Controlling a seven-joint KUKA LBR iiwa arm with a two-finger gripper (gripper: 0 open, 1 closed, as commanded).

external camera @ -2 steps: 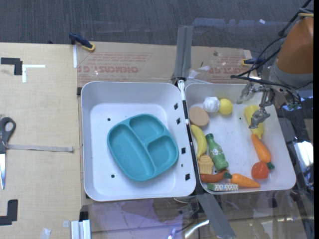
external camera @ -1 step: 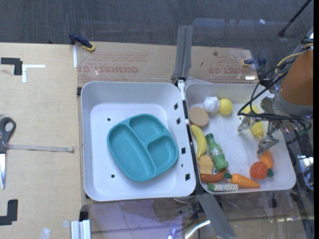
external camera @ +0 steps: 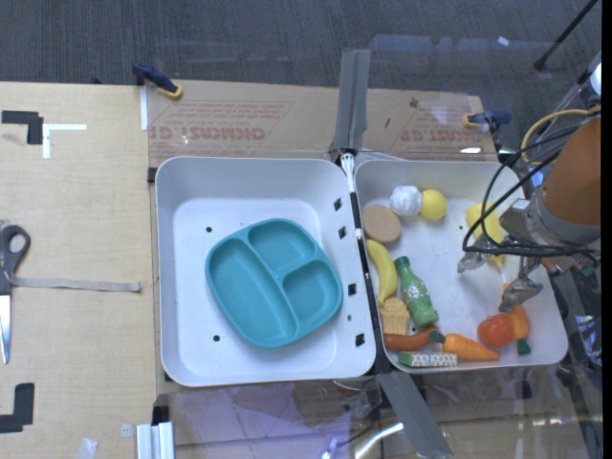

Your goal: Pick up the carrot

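Observation:
The carrot [external camera: 469, 346] is orange and lies flat near the front wall of the right bin [external camera: 449, 247], tip pointing right. My gripper [external camera: 497, 276] hangs over the right side of that bin, above and to the right of the carrot. Its fingers are spread open with nothing between them. One fingertip [external camera: 523, 292] sits just above a red and orange vegetable [external camera: 501, 328] that lies right of the carrot. Cables and the arm's orange band hide part of a yellow item [external camera: 475, 220] behind the gripper.
The right bin also holds a banana [external camera: 383, 268], a green bottle [external camera: 415, 293], a brown disc [external camera: 382, 224], a white ball [external camera: 405, 200], a yellow ball [external camera: 433, 205] and a red chili [external camera: 409, 338]. A teal divided plate [external camera: 274, 281] lies in the left bin [external camera: 182, 295].

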